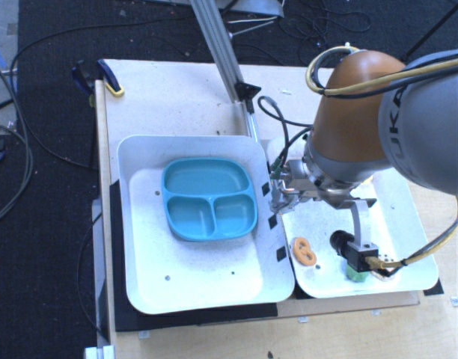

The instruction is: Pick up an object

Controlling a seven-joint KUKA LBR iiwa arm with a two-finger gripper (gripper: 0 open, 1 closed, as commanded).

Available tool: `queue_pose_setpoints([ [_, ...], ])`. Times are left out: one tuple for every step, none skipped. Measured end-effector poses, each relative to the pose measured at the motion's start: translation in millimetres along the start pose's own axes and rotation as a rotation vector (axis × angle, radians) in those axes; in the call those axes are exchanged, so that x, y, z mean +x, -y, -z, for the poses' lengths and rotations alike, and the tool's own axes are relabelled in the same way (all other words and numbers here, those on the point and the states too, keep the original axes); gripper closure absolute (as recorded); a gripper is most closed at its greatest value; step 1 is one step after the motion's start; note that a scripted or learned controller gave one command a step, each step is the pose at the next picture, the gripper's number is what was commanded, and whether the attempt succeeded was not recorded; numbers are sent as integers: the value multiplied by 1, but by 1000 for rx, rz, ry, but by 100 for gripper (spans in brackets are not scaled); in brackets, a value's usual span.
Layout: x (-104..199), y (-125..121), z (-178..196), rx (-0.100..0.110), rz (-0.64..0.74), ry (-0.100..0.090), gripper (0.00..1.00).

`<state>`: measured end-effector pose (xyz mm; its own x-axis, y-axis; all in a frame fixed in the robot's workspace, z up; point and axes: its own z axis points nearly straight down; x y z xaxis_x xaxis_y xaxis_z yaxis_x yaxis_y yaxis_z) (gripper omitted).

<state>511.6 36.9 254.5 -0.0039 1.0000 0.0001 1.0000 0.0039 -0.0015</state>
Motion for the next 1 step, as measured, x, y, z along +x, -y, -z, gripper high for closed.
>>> queue_pose_setpoints([
  [44,14,-13,0,0,0,100],
])
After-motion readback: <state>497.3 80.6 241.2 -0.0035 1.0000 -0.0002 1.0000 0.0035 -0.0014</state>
